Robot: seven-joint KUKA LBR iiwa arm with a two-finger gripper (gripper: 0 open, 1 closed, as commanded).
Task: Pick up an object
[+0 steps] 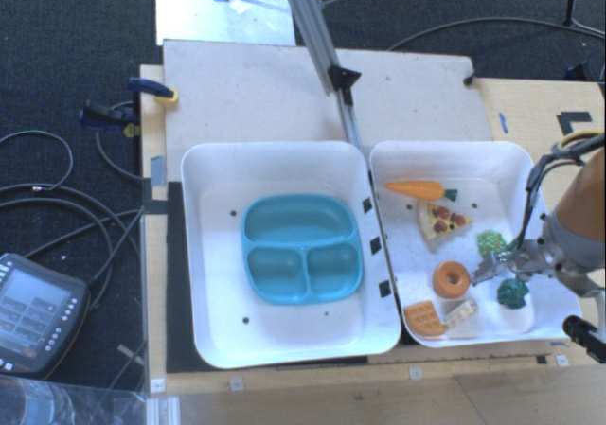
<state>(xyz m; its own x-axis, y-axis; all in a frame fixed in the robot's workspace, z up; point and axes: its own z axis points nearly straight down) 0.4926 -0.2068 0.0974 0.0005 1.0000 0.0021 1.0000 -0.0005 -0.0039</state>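
Now the arm reaches into the right bin (511, 156) from the right, and the claw (494, 268) hangs low among the toy foods; whether it is open or closed cannot be told, since the metal tip is small and blurred. Nothing can be seen gripped in it, so the step in hand looks like the approach, with the pick not yet made.

Just left of the claw lies an orange doughnut (452, 278), the nearest candidate. Right behind the claw sits a light green broccoli piece (490, 243), and just in front of it, toward the near rim, a darker green piece (513, 293). Farther left and back lie a pizza slice (441, 221) and a carrot (417, 189). In front and to the left rest a waffle-like orange piece (424, 319) and a pale small block (461, 311) beside it.

The next move probably calls for centring the claw over one piece and descending without nudging its close neighbours.

Well to the left, the left bin (204, 224) holds a blue divided plate (303, 248) with three compartments. Both bins sit on the surface (246, 82).
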